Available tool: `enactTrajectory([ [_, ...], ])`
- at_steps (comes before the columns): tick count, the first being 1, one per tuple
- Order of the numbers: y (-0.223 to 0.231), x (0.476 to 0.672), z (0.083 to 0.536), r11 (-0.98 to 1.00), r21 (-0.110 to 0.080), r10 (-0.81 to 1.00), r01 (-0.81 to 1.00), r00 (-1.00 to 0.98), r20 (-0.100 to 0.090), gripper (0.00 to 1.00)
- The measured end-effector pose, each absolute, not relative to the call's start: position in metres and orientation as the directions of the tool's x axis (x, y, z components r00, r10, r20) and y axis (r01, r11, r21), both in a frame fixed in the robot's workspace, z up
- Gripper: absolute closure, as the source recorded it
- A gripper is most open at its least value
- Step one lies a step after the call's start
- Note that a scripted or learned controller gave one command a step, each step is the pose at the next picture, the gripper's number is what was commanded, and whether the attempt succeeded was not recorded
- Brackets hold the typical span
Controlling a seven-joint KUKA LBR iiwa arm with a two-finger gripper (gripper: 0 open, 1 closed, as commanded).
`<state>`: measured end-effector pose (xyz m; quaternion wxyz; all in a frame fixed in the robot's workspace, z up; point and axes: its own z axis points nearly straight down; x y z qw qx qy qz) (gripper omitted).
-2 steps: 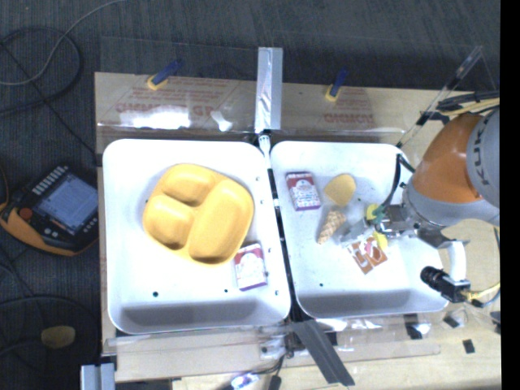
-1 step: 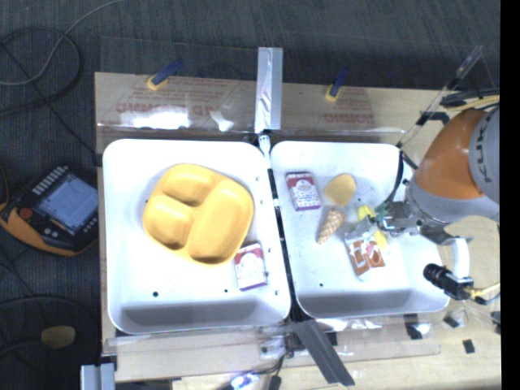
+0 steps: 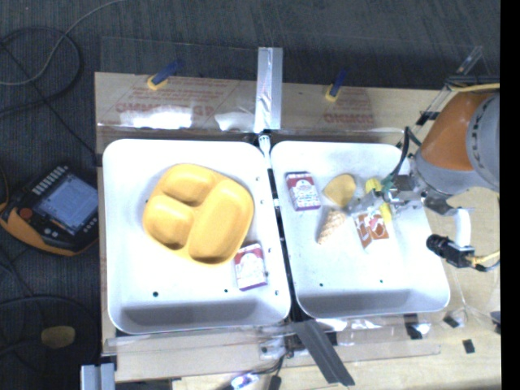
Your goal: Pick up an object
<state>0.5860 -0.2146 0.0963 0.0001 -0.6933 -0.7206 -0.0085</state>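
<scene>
From my remote seat I work from the tabletop's near edge outward. In the left white plastic bin (image 3: 122,299), closest to me, a small red-and-white printed carton (image 3: 250,266) sits by the near right corner, just beside a big glossy yellow three-lobed moulded shape (image 3: 197,211) that fills the bin's middle.

In the right white plastic bin (image 3: 382,291) the candidates cluster toward the far right corner. A flat red-and-white packet (image 3: 373,228) lies nearest, its long axis running roughly near to far, slightly tilted. Just to its left is a pale ridged cone-like piece (image 3: 329,227), then a rounded smooth yellow lump (image 3: 340,188) and a second red-and-white carton (image 3: 302,190) by the dividing wall.

The tool (image 3: 388,195) hangs at the bin's right side, over a small yellow item (image 3: 374,187) I can't identify. The flat packet lies just below and slightly left of it, so I judge that the handiest target. Whether the tool is apart or together, I cannot tell; nothing visibly sits in it.
</scene>
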Motion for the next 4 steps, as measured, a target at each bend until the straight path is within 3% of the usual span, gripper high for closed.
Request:
enactTrajectory([
  [1, -0.156, 0.655, 0.204, 0.11, -0.004, 0.994, 0.994, -0.11, -0.002, 1.0],
  [2, -0.159, 0.669, 0.241, 0.278, -0.004, 0.961, 0.961, -0.278, -0.003, 1.0],
  [3, -0.062, 0.639, 0.22, 0.302, -0.005, 0.953, 0.953, -0.302, 0.001, 1.0],
  [4, -0.051, 0.669, 0.311, 0.243, -0.003, 0.97, 0.97, -0.243, -0.002, 1.0],
])
